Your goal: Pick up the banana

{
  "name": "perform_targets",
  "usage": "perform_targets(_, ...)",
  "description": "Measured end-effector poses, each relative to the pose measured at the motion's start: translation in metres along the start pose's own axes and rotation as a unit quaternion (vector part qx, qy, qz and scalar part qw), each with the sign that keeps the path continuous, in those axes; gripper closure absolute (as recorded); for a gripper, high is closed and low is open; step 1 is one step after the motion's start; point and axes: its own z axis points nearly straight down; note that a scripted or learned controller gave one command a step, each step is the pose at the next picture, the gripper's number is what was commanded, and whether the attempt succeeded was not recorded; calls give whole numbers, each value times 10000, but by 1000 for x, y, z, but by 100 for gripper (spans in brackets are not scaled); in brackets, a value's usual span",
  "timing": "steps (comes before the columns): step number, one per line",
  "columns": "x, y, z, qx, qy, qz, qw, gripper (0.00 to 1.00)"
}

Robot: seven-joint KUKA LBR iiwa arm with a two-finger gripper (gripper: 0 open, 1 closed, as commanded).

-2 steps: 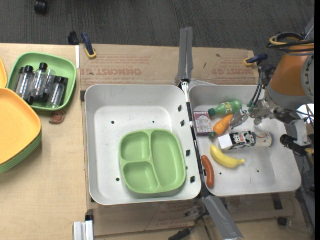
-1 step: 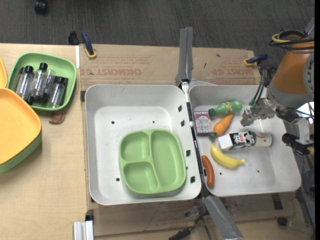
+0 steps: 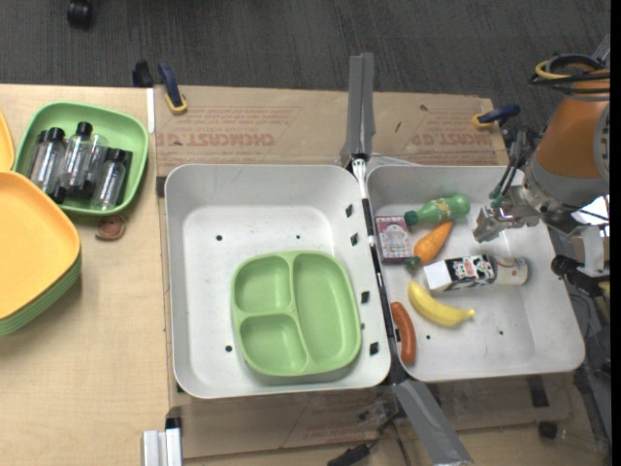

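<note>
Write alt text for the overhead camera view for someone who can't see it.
A yellow banana lies in the right white bin among a carrot, green bottle, red sausage and small carton, while the grey gripper hangs above the bin's far right side. The left white bin holds a green divided tray.

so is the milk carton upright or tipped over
Tipped over: the milk carton lies on its side on the right bin floor, just above the banana.

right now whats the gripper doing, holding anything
Gripper: holding nothing, hanging over the right bin up and to the right of the banana; open or shut cannot be told.
</note>
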Motion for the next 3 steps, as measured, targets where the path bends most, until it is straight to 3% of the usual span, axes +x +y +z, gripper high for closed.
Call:
perform_targets(1,20,8,17,10,5,-424,9991,100)
perform_targets(2,3,6,-17,0,-3,224,9997,100)
perform_targets(3,6,-3,3,17,4,414,9991,100)
